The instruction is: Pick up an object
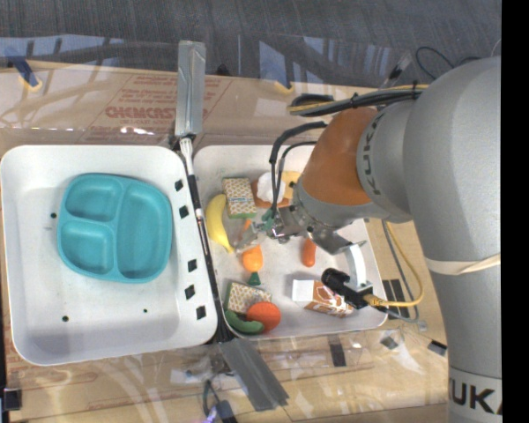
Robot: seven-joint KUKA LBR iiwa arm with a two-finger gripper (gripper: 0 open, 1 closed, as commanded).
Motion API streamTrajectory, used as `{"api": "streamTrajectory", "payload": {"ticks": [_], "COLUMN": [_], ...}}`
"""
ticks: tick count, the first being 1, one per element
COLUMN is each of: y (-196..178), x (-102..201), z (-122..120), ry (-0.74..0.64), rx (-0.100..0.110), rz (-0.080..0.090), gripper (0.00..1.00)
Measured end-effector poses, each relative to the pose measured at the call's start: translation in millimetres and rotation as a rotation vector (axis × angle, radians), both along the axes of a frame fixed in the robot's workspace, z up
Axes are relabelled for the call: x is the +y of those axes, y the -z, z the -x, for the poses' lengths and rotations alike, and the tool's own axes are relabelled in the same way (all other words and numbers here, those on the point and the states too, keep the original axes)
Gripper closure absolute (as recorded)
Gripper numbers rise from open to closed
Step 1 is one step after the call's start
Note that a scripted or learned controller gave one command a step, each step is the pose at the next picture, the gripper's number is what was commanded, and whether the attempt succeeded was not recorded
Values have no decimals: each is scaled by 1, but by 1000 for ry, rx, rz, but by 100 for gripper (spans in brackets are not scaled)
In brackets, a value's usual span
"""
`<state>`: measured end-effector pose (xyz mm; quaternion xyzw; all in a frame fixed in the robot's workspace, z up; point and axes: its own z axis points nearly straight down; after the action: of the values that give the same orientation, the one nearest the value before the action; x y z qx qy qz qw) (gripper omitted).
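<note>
Object to pick: I judge the likeliest is the banana (pixel 216 222), lying just to the left of my gripper (pixel 273 226) along the right bin's (pixel 370 321) left wall, though the small pieces crowded under the wrist could equally be the target. From this high slanted view the wrist covers the tip, so I cannot tell how the gripper stands.

Working from the near edge of the surface (pixel 115 104) outward: nearest me, below and left of the gripper, a tomato (pixel 264 314) sits against a green vegetable (pixel 238 323) and a small patterned packet (pixel 241 296); they are jammed in the bin's corner, which I'd say makes them awkward to reach. Below and right of the gripper lie a white block (pixel 301 287) and an orange carton (pixel 329 302). Just beneath the gripper stands a carrot (pixel 252 258), and a second orange piece (pixel 309 253) lies to its right. Above and left, beyond the banana, is another patterned packet (pixel 239 196).

Well to the left, the other bin (pixel 18 236) holds a teal divided plate (pixel 115 227), set flat and central, probably as the drop spot.
</note>
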<state>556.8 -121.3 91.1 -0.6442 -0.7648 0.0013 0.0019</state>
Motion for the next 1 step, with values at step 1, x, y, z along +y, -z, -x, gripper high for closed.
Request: {"api": "streamTrajectory", "payload": {"ticks": [1], "y": [-10], "x": [0], "z": [0], "ry": [-4], "rx": [1], "rz": [0], "gripper": [100]}}
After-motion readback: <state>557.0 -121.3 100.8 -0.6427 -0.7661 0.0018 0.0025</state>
